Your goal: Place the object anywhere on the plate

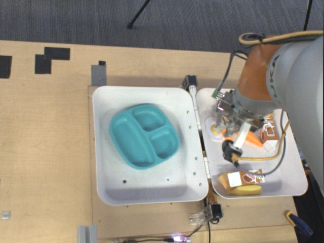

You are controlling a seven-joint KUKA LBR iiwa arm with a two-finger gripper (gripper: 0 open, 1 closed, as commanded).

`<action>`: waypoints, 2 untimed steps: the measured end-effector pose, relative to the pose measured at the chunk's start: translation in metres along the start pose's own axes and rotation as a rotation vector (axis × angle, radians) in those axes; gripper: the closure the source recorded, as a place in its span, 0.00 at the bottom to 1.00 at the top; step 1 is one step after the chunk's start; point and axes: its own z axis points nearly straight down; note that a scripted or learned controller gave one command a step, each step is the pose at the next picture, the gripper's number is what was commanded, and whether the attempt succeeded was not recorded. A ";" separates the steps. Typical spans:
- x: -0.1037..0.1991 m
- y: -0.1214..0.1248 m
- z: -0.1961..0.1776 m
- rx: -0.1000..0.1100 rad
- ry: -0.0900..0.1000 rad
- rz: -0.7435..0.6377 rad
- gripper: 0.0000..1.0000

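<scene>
2 white bins [104, 151] on a wooden bench [45, 146] — carpet [76, 9] behind.

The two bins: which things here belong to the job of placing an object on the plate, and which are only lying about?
For the job:
- teal divided plate in the left bin
- hand over the right bin
- objects under it, too hidden to identify

Lying about:
- yellow item at the right bin's near edge
- small brown-and-white packet on it

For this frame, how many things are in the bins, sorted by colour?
Teal: 1, the teal divided plastic plate in the left bin.
Yellow: 1, the yellow block in the right bin.
Orange: 1, the orange piece beneath the arm.
Total: 3; others may be hidden.
</scene>
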 end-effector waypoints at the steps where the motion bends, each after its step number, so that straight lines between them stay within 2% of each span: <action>1: 0.063 -0.001 0.000 0.000 0.000 -0.183 1.00; 2: 0.120 -0.060 -0.008 0.001 0.001 -0.322 1.00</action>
